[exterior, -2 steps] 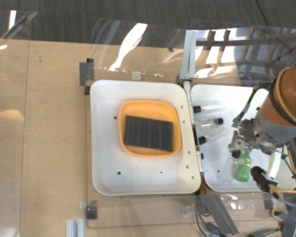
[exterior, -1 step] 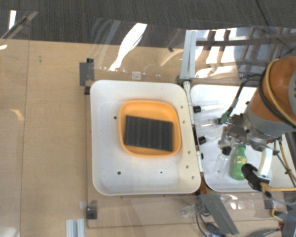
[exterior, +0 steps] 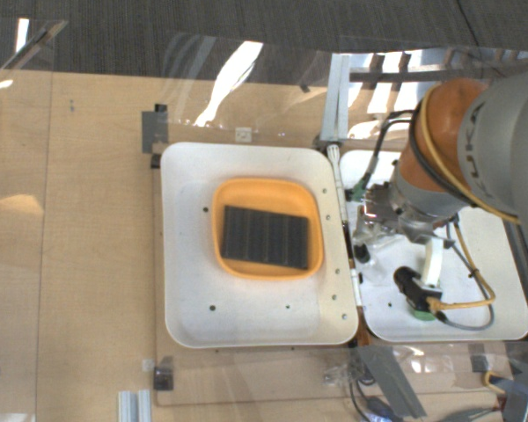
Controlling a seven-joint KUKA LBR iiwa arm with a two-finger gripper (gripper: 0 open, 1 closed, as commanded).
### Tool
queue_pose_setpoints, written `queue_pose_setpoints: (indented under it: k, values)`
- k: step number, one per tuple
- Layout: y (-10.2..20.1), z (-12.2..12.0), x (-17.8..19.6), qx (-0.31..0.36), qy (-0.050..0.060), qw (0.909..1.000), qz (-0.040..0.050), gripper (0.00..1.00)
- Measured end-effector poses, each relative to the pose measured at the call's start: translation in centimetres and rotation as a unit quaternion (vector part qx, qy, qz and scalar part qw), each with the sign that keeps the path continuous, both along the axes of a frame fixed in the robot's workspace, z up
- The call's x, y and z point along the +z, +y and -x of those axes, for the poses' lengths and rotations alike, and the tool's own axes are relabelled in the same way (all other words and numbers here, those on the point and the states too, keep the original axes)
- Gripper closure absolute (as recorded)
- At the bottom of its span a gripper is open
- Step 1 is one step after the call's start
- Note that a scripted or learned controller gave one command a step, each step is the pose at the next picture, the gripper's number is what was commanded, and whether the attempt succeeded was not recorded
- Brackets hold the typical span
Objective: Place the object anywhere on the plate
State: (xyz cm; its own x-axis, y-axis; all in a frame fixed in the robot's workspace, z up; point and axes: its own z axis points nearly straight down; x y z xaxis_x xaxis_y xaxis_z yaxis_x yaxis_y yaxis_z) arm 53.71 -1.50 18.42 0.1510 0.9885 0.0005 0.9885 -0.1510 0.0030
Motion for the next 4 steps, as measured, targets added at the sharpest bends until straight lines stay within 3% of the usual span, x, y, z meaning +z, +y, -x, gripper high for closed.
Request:
queue_pose_setpoints:
  k: [1,2,3,4]
  values:
    - [5.4,-1.6,0.7,0.082,-0.001,0.9966,0.0000,1.00]
    - [8.5,-1.3,0.1,0.117,0.000,0.9932,-0.0001,1.00]
    - [8.4,-1.3,0.1,0.117,0.000,0.9932,-0.0001,0.00]
    - [6.3,-9.1,3.4,0.174,-0.001,0.9847,0.0006,0.00]
